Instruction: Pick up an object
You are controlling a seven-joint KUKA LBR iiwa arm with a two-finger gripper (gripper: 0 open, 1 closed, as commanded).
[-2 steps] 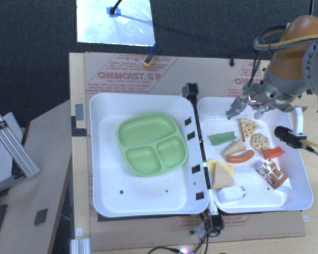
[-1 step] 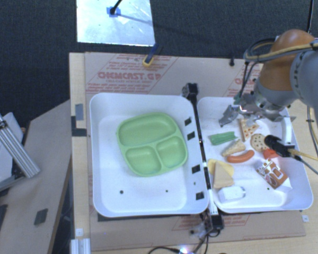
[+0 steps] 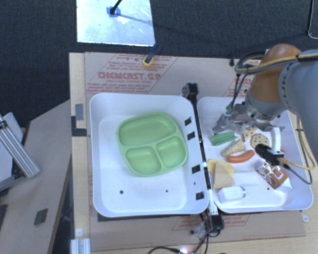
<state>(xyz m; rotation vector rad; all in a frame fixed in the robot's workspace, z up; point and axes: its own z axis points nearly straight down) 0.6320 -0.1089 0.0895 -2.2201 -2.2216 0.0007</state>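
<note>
The right bin holds several toy foods: a green stick, a red sausage, a yellow cheese wedge, a round cookie, a white block and a brown-and-white piece. My gripper hangs low over the bin's upper left part, just above the green stick. The fingers point down and left toward it. Nothing shows between them.
The left bin carries a green sectioned tray. A black divider strip runs between the bins. A black cable loops over the right bin's right side. A foil sheet lies beyond the bench.
</note>
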